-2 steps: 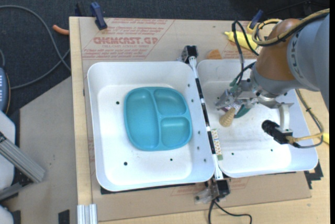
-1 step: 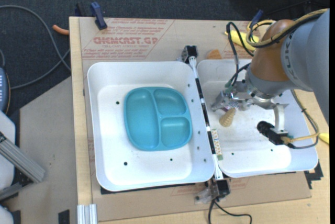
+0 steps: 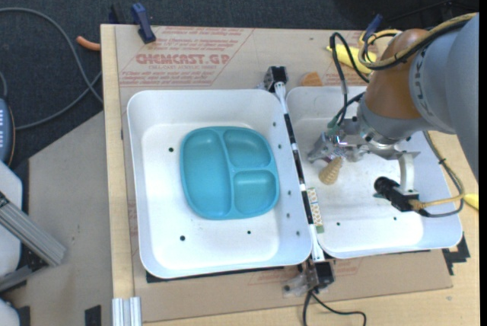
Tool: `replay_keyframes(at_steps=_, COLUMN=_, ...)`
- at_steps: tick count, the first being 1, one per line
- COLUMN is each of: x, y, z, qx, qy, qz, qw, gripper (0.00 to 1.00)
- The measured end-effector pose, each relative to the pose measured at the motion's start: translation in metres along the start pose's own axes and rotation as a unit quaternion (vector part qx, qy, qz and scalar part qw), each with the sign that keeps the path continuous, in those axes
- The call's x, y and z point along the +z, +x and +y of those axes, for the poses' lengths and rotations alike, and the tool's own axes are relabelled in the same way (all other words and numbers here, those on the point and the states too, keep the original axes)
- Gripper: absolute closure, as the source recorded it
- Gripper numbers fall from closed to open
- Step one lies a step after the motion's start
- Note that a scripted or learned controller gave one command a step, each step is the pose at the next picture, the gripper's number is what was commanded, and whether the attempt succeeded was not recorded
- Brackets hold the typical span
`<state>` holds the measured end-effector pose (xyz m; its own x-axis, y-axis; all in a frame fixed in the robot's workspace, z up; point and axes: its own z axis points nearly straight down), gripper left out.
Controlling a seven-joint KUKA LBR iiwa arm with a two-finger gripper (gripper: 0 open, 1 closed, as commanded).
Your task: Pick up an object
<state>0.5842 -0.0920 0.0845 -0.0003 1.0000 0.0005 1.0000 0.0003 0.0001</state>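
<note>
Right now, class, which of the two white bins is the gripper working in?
The right-hand bin: the gripper hangs over it, beside a small tan object. The left bin holds a blue divided plate.

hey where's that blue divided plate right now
The blue divided plate lies flat in the middle of the left bin, across the divider from the right bin where the gripper is working.
</note>
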Motion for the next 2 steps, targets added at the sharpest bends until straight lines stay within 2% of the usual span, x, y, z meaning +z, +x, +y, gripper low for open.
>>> replay_keyframes(at_steps=1, x=-0.01, y=0.0, z=0.0, qx=0.0, qy=-0.001, qz=0.0, qw=1.0, gripper=1.0)
replay_keyframes(at_steps=2, x=-0.101, y=0.065, z=0.019, qx=-0.001, qy=-0.001, qz=0.0, qw=1.0, gripper=1.0)
